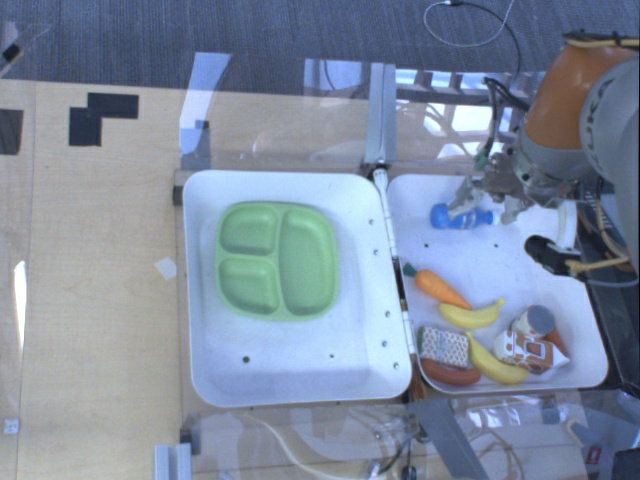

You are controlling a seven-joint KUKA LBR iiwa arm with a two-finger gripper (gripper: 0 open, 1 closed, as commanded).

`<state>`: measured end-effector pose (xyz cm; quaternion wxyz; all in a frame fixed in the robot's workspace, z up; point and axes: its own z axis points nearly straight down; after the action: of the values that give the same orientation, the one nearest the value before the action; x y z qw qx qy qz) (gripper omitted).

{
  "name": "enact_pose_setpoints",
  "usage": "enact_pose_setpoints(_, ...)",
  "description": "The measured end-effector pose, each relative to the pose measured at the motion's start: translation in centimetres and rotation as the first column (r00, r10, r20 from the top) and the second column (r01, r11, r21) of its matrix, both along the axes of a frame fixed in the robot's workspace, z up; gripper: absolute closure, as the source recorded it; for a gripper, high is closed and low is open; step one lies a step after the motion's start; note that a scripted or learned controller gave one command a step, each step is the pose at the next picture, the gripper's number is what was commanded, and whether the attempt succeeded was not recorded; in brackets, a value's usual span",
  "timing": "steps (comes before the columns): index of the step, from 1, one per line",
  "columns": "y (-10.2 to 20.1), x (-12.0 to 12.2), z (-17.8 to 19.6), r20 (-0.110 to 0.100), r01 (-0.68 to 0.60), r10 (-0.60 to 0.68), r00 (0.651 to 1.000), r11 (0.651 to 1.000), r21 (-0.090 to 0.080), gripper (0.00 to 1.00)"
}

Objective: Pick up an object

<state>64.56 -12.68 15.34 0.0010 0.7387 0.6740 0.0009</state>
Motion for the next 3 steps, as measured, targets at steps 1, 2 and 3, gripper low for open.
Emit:
enact_pose_setpoints(1, -0.9, 2.0, -5.0, 0.005, -0.011, 0.011, 1.000, 1.000, -0.001, 0.00)
enact_pose_setpoints(2, 1.6, 2.5, -2.3, 0.004, 0.138, -0.138, 0.990, 0.990, 0.001, 0.00)
enact_pose_setpoints(3, 0.9, -3.4, -5.2, 0.034, -0.075, 0.075, 0.997, 0.997, -0.007, 0.00)
